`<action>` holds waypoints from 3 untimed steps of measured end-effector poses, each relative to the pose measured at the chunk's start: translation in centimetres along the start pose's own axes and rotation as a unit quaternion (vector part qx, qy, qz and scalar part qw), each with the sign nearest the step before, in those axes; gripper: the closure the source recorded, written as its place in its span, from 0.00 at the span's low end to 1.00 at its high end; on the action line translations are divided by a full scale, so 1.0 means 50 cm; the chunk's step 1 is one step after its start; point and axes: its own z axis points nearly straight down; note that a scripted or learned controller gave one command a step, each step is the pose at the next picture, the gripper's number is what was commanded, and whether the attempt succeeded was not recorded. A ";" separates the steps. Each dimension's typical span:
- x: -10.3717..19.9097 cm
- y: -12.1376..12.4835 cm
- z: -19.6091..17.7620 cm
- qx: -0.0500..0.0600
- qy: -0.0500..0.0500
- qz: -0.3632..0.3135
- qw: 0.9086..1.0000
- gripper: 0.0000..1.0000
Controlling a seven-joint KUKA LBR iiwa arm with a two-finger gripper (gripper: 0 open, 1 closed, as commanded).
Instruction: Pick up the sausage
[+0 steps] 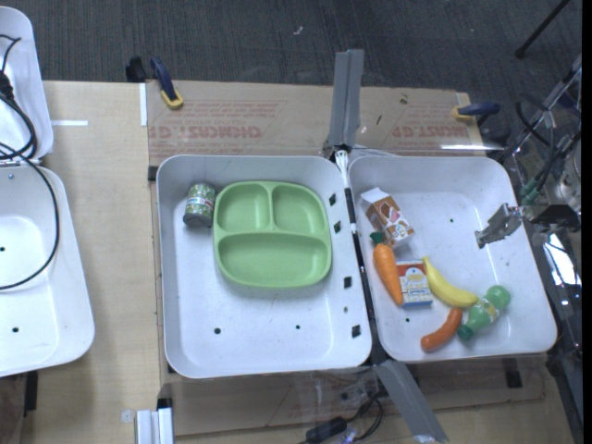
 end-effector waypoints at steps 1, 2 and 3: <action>0.022 -0.042 0.307 0.000 0.001 -0.054 0.999 0.00; 0.017 -0.042 0.369 0.000 0.001 -0.101 0.995 0.00; 0.015 -0.042 0.353 0.001 0.001 -0.099 0.995 1.00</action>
